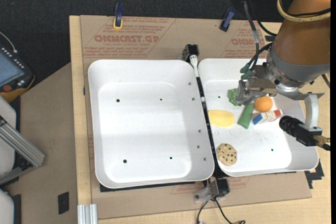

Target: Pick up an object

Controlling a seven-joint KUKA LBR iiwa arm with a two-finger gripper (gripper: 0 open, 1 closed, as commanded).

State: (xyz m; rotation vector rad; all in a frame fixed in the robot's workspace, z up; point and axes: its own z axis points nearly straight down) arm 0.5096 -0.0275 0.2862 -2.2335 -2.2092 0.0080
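Note:
My gripper [245, 93] hangs low over the middle of the right bin [273, 157], right above a cluster of small objects. Under and beside it lie a green object [245, 115], an orange ball [263, 104] and a small red, white and blue piece [265, 116]. A yellow lemon-shaped object [221, 118] rests to the left of the green one. A round speckled cookie [227, 154] sits near the bin's front left corner. The arm's body hides part of the cluster.
The left bin [105, 81] stands beside the right one, their rims meeting at a black divider strip [202, 107]. Both rest on a cardboard sheet [136, 34] held by clamps at the back. A black cylindrical part [296, 129] juts over the right bin's right side.

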